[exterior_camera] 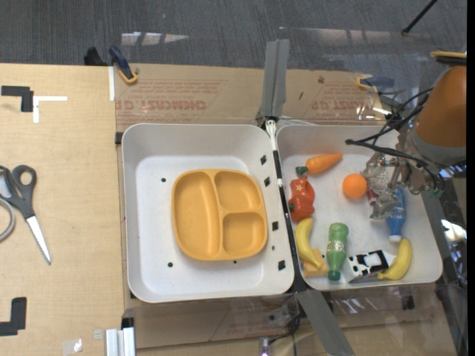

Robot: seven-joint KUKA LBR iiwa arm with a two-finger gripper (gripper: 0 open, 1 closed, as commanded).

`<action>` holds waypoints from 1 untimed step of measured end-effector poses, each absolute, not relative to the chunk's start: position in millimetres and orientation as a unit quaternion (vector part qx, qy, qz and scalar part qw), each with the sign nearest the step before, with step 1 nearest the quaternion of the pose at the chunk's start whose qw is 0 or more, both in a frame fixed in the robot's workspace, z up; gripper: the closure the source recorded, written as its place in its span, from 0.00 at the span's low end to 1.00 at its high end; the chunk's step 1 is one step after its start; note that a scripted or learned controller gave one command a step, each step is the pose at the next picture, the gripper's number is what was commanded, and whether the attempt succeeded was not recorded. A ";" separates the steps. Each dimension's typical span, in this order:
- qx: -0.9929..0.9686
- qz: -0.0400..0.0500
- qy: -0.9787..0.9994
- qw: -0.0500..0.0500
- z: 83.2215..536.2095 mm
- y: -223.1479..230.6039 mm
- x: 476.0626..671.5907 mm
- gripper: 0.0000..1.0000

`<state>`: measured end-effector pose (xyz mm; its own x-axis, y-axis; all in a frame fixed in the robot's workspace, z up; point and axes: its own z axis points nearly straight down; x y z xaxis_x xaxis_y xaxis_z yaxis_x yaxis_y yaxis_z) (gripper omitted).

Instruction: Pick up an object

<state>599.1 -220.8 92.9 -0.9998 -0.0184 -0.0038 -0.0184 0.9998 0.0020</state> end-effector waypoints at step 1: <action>0.022 0.002 1.000 0.002 92.1 -219.1 593.1 0.00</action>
